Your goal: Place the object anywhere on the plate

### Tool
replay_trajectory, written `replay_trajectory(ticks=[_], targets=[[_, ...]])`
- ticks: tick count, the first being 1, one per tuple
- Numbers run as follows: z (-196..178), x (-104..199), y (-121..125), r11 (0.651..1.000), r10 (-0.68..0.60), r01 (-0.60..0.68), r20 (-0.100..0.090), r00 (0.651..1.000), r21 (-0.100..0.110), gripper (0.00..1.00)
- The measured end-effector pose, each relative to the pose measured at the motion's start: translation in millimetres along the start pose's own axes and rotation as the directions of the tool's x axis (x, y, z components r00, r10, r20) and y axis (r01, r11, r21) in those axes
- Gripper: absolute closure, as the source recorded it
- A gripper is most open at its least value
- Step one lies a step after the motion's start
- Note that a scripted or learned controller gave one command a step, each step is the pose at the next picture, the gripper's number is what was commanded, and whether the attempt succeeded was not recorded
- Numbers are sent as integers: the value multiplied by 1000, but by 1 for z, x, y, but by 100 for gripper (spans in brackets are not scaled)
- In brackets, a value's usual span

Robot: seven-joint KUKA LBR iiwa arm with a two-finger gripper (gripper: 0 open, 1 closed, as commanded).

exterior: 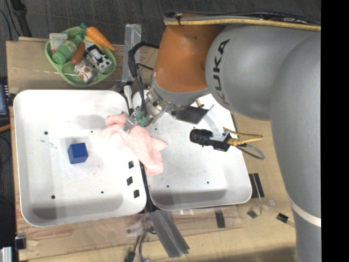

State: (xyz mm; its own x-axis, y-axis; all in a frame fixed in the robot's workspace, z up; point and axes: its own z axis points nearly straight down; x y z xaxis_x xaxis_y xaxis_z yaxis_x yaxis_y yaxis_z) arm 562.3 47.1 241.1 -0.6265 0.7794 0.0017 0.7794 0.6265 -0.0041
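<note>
Cloth (140, 141): pink, long axis from far-left to near-right, lying across the wall between both bins.
Gripper (137, 119): at cloth's far end (fingers hard to see, cannot tell).
Cube (78, 152): blue, left bin (32, 113).
Right bin (240, 184): partly hidden by arm.

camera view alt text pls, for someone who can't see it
A grey and orange robot arm reaches in from the right, its gripper down at a pink cloth draped over the adjoining rims of two white bins. A blue cube sits in the left bin; a green bowl of toy food stands behind.
</note>
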Motion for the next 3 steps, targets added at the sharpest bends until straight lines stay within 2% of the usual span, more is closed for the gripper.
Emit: replay_trajectory(ticks=[1,2,3], targets=[[10,53,18,919,-395,395,1,919,0,100],[3,108,22,688,-726,726,1,688,0,100],[7,157,36,622,-783,783,2,622,1,100]])
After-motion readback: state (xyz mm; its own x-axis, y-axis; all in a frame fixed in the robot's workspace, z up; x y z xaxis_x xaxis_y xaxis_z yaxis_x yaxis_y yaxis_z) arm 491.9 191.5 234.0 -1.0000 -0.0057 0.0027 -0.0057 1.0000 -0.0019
